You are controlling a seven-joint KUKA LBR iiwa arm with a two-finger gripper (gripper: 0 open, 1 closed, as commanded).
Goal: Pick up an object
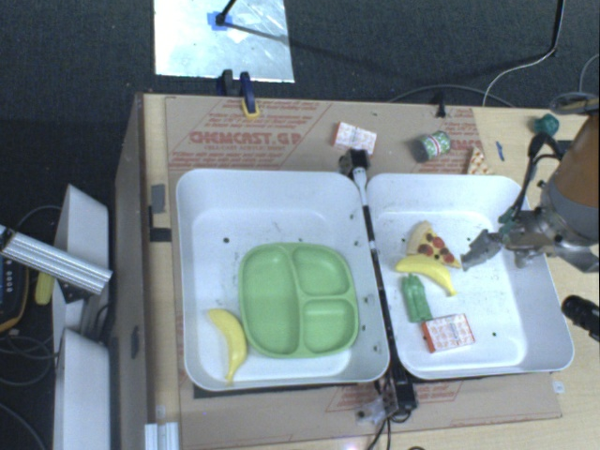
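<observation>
So on the left side of the frame the left bin has a green divided plate with a banana just off its lower-left edge. Over in the right bin there's a pizza slice up top, another banana right under it, then a green packet and a red-and-white packet lower down. The end effector sits at the right near the pizza slice, can't tell if it's open or closed.
</observation>
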